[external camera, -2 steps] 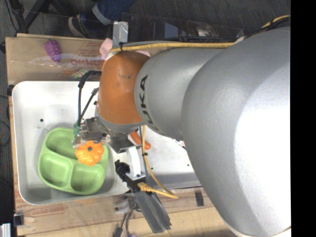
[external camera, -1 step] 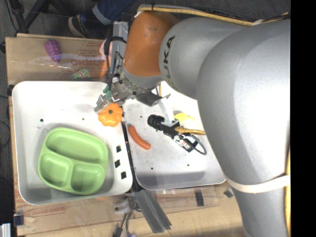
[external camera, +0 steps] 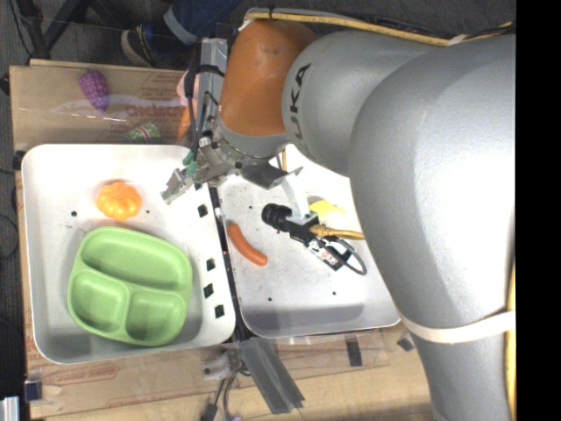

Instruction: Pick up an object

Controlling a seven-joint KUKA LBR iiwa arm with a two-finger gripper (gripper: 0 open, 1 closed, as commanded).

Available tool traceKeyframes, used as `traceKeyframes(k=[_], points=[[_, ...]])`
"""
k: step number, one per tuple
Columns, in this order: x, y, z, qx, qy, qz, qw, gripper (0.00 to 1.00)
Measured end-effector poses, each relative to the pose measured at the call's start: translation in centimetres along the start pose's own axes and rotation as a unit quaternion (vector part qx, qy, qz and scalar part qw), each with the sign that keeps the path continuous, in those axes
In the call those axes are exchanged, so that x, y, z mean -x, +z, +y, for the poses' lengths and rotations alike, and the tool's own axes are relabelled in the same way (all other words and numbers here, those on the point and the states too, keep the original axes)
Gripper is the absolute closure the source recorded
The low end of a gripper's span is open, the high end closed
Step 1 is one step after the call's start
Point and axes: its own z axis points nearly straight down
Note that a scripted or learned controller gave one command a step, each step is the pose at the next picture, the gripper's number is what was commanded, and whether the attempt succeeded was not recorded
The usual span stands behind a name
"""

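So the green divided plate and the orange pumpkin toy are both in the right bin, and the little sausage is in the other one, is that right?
Not quite. The camera view shows the green divided plate and the orange pumpkin toy in the left bin, not the right. The sausage is indeed in the other one, the right bin.

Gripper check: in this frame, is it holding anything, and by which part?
Nothing is held. The two-finger gripper sits over the top right of the left white bin, fingers apart with nothing between them, away from the orange pumpkin-shaped toy.

camera view: above bench | slanted down | both bins (external camera: 35,235)
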Motion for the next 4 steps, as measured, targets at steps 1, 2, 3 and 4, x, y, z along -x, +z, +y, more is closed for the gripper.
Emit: traceKeyframes(k=[1,2,3,4], points=[[5.2,-2.4,-10.1,0.000,0.076,0.001,0.9971,0.00],[5.4,0.0,-11.0,0.000,0.082,0.001,0.9966,0.00],[14.6,8.2,-8.4,-0.001,0.150,0.001,0.9887,0.00],[11.8,10.1,-16.4,-0.001,0.008,0.002,1.0000,0.00]])
